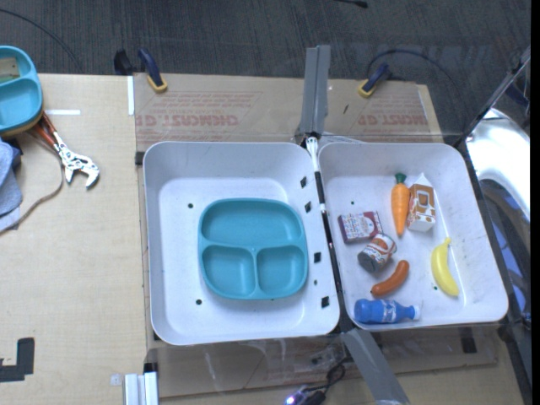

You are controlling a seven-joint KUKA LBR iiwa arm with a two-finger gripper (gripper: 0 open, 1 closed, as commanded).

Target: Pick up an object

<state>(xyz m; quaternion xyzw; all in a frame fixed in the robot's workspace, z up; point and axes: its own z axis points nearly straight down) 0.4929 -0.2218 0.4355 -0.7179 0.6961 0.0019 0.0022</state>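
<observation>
teal bowl [17, 91] cut by left edge, arm [498, 154] cropped at right

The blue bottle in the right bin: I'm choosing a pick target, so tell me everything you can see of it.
The blue bottle lies on its side near the front edge of the right bin, its white cap pointing right. It looks like a small plastic bottle, blue-bodied with a paler label band whose print is too small to read. It seems intact and closed. An orange-red sausage lies just behind it, very close; whether they touch is unclear. The bin's front wall runs right along it.
</observation>
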